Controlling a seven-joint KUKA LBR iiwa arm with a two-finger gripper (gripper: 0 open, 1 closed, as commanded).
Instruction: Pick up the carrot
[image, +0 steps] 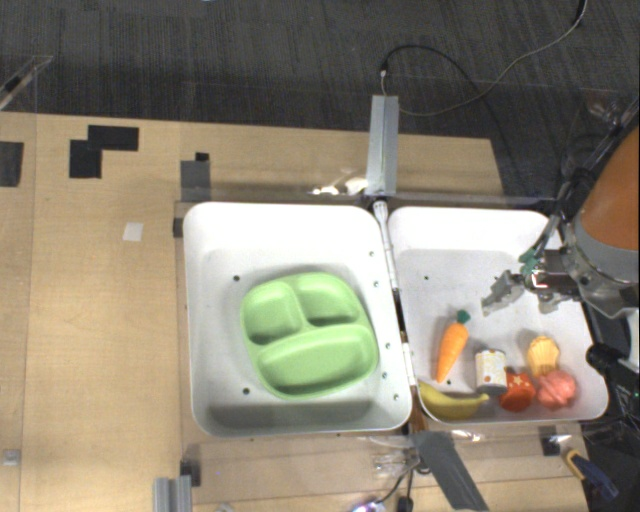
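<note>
We note the gripper (503, 292) hovering in the right bin (450, 240) up-right of the carrot (451, 347), near but apart, fingers slightly parted and holding nothing.

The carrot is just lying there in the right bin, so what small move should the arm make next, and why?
Probably slide the gripper toward the view's lower left until it is over the carrot, then lower. The gripper sits up and to the right of the carrot, apart from it, and the banana and small can lie close by.
</note>
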